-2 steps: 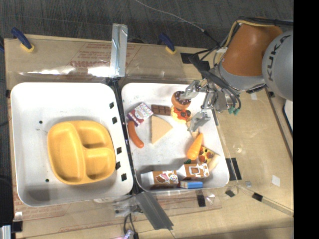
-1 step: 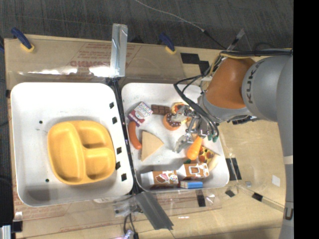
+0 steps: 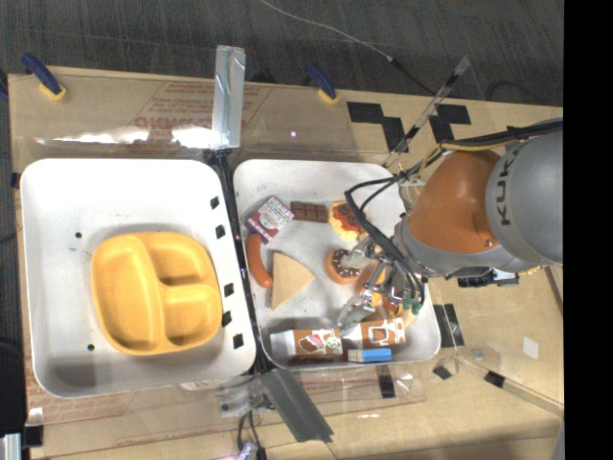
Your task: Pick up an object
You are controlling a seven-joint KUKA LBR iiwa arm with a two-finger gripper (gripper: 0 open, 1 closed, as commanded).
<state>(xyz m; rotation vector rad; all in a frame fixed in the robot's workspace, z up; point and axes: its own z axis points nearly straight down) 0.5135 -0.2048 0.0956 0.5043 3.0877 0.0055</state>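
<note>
Two white bins are sitting side by side on the bench. The left bin point(image 3: 57, 199) is holding only a yellow divided plate point(image 3: 155, 290), lying flat near its middle. The right bin point(image 3: 287, 172) is holding all the small things, so any object for the pick is lying there.

In the right bin a sausage point(image 3: 258, 260) is lying along the left wall, and a pale wedge point(image 3: 290, 279) like a slice of cheese or bread is lying just beside it. Above them, a small packet point(image 3: 269, 216) and a brown chocolate bar point(image 3: 310, 211) are resting near the far wall. A donut point(image 3: 342, 264) is lying near the middle, close to the gripper. Along the near wall a bottle point(image 3: 308, 342) is lying on its side, with a brown carton point(image 3: 384, 333) touching its right end. These things seem to be scattered loosely, probably so the program can try many different picks.

The arm point(image 3: 484, 209) is reaching in from the right, with its orange part over the bin's right edge and the wrist pointing down. The gripper point(image 3: 366, 295) is hanging low between the donut and the carton. Cables are covering it, so I cannot tell its state, and nothing seems lifted yet.
</note>
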